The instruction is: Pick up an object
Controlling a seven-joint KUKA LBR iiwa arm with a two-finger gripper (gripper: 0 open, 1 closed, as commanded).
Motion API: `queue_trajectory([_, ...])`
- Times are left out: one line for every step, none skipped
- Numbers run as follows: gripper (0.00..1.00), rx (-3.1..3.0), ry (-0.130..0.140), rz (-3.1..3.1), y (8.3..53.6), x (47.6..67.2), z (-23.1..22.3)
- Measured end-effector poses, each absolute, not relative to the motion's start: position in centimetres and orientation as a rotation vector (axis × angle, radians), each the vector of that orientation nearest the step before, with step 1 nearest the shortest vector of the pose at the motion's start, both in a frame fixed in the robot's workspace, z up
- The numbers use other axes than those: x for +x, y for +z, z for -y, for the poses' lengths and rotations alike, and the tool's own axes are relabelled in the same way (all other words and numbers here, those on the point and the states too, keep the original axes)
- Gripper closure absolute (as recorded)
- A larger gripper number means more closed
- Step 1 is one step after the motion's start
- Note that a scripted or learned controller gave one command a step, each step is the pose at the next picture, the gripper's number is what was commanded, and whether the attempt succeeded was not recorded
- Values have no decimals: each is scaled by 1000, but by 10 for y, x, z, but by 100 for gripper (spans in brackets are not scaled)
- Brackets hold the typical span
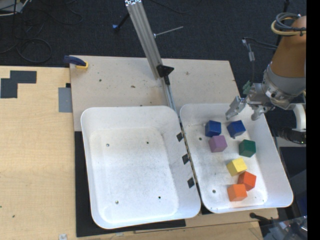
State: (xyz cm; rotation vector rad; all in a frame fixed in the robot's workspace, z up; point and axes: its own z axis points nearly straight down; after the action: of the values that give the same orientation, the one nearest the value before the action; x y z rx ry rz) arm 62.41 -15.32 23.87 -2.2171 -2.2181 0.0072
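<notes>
- Presently, at the far left, a pale wooden board [30,154] is seen beside the bench, and nothing from the task is placed on it.
- Next, the left bin [95,121] is seen with only small dark specks on its white floor.
- Between the two bins, a slanted metal rail [145,34] is seen running from the top of the view down to the shared rims.
- Seven cubes are held by the right bin [280,184]: a blue cube [213,128], a second blue cube [236,128], a purple cube [217,143], a green cube [247,147], a yellow cube [237,166], a red cube [248,179] and an orange cube [236,192].
- The gripper [243,109] is seen spread apart above the far rim of the right bin, and nothing is held between its fingers [233,108].
- The second blue cube is judged the likeliest target, since it lies just below the gripper.
- A failed grasp is judged possible: the cubes are packed close, so a neighbour could be struck by a finger and the target pushed aside.
- A collision with the bin wall is also judged a risk, because the blue cubes lie near the far rim.
</notes>
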Motion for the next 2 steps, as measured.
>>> queue_trajectory([0,-2215,7,2219,189,633,151])
queue_trajectory([0,-2212,8,2219,126,633,144])
